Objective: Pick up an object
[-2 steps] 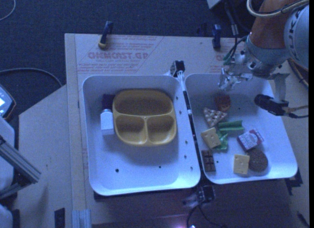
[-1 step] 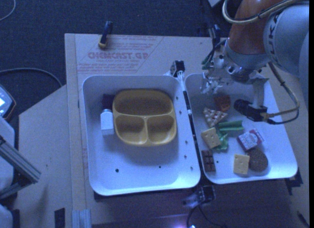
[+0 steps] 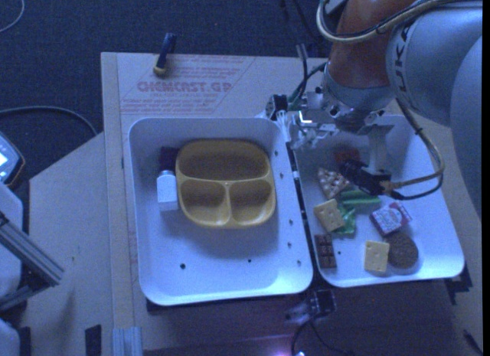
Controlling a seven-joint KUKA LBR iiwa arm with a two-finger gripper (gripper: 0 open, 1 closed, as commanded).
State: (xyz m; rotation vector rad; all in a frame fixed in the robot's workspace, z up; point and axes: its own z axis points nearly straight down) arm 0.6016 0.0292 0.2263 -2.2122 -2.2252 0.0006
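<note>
My gripper point(image 3: 305, 131) hangs over the back left corner of the right bin point(image 3: 436, 217), close to the wall between the two bins. No object shows in it. Toy food lies in front of it in that bin: a pizza slice point(image 3: 331, 181), a yellow cheese wedge point(image 3: 329, 215), a green piece point(image 3: 357, 201), a red packet point(image 3: 390, 217), a brown bar point(image 3: 325, 251), a cheese square point(image 3: 376, 256) and a round dark cookie point(image 3: 403, 250). The wrist partly hides a reddish piece point(image 3: 348, 154).
The left bin point(image 3: 153, 255) holds a yellow divided plate point(image 3: 226, 182), a small white bottle point(image 3: 167, 190) beside it and a dark item point(image 3: 168, 155) behind the bottle. A blue and yellow tool point(image 3: 164, 54) lies on the board behind the bins.
</note>
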